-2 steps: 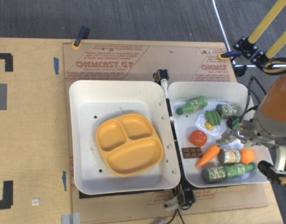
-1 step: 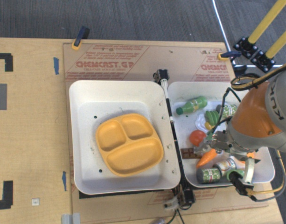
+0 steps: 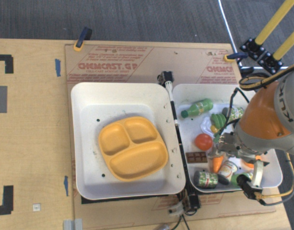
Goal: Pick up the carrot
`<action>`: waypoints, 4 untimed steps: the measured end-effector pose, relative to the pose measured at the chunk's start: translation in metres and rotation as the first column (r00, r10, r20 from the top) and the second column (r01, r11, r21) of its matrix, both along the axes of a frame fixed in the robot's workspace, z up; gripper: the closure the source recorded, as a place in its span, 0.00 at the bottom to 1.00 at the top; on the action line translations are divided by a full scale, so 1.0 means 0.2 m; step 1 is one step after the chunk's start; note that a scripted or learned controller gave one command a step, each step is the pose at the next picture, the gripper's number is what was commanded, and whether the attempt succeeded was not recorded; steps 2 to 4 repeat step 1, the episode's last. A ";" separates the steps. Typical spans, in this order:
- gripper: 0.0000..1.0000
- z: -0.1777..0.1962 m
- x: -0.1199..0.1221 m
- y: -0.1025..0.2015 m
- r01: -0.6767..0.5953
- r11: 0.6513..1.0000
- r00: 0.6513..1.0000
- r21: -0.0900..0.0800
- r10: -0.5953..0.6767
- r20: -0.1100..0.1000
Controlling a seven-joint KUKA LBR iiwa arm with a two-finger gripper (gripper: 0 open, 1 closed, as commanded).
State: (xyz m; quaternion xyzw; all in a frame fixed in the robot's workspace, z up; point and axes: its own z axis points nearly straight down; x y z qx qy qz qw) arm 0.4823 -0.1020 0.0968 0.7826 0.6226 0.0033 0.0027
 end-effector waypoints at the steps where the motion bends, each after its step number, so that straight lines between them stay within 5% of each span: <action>1: 1.00 0.44 0.18 0.28 0.457 0.889 0.889 0.000 -0.457 -0.010; 4: 1.00 0.44 0.18 0.28 0.457 0.889 0.889 0.000 -0.457 -0.010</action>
